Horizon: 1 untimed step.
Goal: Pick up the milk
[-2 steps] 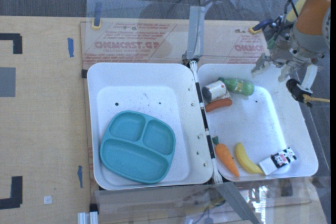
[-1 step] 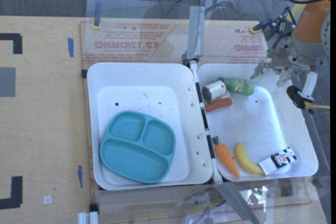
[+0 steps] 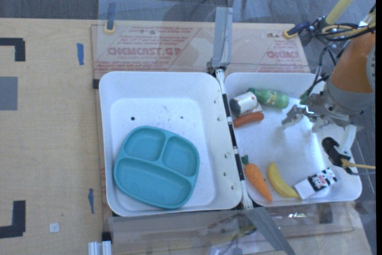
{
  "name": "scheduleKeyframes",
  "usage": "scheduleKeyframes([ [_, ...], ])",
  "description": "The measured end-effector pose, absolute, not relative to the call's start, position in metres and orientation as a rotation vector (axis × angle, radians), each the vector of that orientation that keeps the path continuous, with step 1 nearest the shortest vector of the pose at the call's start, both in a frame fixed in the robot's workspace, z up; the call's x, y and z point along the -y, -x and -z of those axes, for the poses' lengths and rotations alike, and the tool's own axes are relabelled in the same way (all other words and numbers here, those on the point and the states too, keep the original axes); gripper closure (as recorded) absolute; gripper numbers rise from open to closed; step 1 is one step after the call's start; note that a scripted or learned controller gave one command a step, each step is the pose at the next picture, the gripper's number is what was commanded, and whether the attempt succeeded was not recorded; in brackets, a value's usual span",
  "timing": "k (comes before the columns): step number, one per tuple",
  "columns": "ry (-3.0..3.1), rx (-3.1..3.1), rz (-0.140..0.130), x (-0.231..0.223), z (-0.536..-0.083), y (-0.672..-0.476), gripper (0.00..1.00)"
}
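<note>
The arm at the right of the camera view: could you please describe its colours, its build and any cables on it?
The arm is grey, rounded and bulky, with an orange band above the wrist. At its end sits a pale metallic gripper with two slim fingers. Dark cables loop beside the arm's upper part, and a black piece hangs under the wrist on the near side. No readable markings show on it.

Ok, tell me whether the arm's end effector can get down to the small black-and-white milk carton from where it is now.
Probably yes. The small black-and-white milk carton lies on its side by the right white bin's near corner, nothing on top, with the yellow banana just beside it. The end effector hovers farther back over the same bin.
</note>
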<state>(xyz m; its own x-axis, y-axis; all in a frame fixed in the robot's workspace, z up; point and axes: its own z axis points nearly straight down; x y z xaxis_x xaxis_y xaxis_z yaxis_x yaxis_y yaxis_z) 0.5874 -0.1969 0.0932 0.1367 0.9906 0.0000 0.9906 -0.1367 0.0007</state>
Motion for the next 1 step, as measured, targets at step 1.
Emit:
scheduleKeyframes([
  [1, -2.280, -2.157, -0.009, 0.2087, -0.0889, -0.5082, 0.00],
])
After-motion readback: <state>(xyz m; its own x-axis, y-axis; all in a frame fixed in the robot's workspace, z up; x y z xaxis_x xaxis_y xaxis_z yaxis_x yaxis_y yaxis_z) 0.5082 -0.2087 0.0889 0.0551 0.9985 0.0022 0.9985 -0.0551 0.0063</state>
